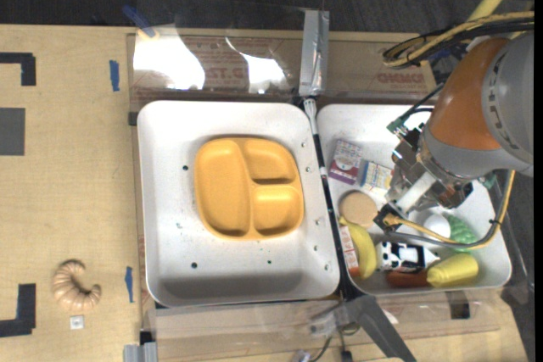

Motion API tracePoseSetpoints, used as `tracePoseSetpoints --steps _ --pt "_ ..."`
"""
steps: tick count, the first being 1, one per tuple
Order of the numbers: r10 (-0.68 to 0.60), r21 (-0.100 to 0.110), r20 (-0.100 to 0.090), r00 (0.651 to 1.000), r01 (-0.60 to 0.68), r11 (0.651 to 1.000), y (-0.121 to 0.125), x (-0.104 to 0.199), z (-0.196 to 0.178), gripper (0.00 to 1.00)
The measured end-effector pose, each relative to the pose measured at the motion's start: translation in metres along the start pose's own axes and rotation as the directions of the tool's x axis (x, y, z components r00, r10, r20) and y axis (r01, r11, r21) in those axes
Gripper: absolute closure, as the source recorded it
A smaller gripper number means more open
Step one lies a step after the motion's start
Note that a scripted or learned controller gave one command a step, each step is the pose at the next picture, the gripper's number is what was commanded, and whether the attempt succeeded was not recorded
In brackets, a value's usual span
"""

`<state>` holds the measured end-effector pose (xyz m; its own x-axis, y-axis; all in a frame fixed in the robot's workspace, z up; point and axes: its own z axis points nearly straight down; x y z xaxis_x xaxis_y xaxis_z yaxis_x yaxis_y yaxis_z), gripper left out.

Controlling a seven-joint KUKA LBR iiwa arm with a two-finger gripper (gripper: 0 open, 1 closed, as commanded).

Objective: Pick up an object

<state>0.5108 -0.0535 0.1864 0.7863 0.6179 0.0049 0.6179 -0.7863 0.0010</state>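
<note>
A yellow-orange tray (246, 185) sits in a white bin (161, 208), a banana (363, 248) and squash (453, 270) are yellow, a toy (400, 254) is black-and-white spotted, and the arm (484, 110) is grey with orange.

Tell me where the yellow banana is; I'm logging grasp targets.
In the camera view, the yellow banana lies in the right-hand white bin, near its front left, below a round tan disc and beside a black-and-white toy.

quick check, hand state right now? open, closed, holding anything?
Hand: cannot be told. It sits low over the right bin, above the clutter, and the wrist hides how it stands.
</note>
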Motion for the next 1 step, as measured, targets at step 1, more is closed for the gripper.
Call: tracePoseSetpoints --steps 1 --pt "0.016 0.004 0.006 1.000 -0.016 1.000 0.0001 -0.0406 -0.0169 1.00"
